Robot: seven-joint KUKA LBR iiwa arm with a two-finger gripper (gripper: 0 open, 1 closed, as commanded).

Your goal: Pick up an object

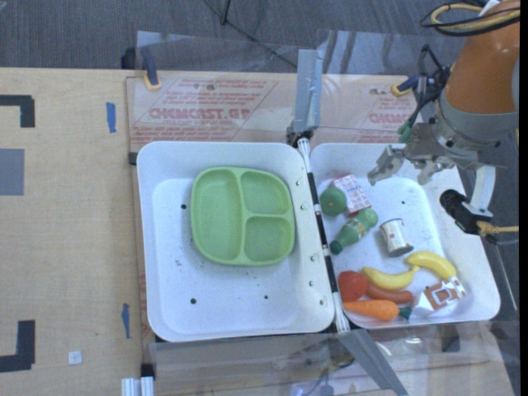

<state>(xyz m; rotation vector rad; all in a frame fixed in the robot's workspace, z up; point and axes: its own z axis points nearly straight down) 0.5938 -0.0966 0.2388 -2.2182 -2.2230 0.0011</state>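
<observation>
My gripper hangs over the far part of the right bin, fingers spread open with nothing between them. Below and left of it lie a red-and-white carton and a green round fruit. A green bottle lies nearer the middle, with a small can to its right. Toward the near edge are two bananas, a red pepper, a sausage, a carrot and an orange-and-white carton.
The left bin holds a green divided plate. A ridge separates the two bins. Cardboard lies behind the bins, and the grey arm with its orange band rises at the right.
</observation>
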